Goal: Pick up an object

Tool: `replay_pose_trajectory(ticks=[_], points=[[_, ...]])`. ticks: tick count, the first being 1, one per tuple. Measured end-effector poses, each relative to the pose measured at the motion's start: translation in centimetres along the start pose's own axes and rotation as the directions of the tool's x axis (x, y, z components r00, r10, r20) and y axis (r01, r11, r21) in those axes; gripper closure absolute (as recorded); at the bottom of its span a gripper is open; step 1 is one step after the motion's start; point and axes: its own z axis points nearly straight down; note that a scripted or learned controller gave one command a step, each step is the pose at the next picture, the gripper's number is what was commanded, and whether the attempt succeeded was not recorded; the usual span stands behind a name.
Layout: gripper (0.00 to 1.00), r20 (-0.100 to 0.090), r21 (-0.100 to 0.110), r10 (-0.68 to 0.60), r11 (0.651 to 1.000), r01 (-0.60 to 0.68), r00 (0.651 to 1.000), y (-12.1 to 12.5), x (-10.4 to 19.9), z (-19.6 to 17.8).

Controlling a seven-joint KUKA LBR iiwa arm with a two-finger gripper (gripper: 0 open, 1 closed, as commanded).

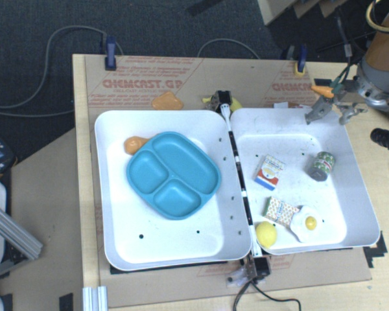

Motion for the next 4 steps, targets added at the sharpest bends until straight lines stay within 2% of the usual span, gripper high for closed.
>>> replay_pose_trajectory(ticks=[1,2,3,4], points=[[0.00,0.000,0.001,0.000,1.000,0.000,1.000,0.0,0.0,0.0],[0.00,-0.010,0.009,0.001,1.000,-0.001,1.000,-6.2,0.3,6.9],[0.00,-0.004,0.007,0.002,1.000,-0.002,1.000,-8.2,2.3,7.9],[0.00,-0.005,0.008,0.003,1.000,-0.003,1.000,-11.8,2.8,7.9]])
